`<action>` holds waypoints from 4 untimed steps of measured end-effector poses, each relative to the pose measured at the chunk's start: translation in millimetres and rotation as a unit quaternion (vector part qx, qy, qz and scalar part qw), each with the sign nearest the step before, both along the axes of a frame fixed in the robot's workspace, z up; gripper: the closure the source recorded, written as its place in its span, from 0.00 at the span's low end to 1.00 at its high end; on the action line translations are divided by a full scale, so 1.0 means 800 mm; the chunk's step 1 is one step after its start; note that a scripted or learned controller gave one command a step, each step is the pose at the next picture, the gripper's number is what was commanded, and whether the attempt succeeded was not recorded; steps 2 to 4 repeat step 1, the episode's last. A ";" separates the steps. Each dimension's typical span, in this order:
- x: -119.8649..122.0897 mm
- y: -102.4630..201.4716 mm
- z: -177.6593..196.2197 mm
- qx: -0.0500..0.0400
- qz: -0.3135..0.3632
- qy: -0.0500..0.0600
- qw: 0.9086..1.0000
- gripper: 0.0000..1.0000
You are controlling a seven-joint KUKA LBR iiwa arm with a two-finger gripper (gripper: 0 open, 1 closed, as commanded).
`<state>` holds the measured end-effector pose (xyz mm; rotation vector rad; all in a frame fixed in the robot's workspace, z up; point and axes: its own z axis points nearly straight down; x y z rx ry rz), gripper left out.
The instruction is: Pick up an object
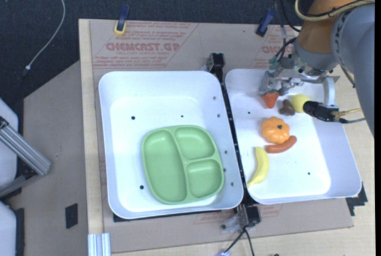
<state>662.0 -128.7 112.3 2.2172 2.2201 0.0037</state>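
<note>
The gripper [275, 85] hangs low in the far part of the right bin [333, 183], just over a small red toy [271, 99]; I cannot tell how its jaws stand; to grab well, it should go straight down and pinch the toy's middle; the board [143, 45] under the bins says "CHEMCAST GP".

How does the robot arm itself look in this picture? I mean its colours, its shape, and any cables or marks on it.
The arm is rounded and smooth, grey, with a wide orange band above the wrist. A yellow cable loops over the band and thin dark cables run beside it. Below sits a small metallic gripper, silver-grey with dark parts. A black piece with a small yellow mark sticks out beside it. No lettering is readable.
</note>
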 end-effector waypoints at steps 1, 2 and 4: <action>0.002 0.011 0.076 0.000 0.000 -0.001 1.000 1.00; 0.002 0.011 0.076 0.000 0.000 -0.001 1.000 1.00; 0.002 0.011 0.076 0.000 0.000 -0.001 1.000 1.00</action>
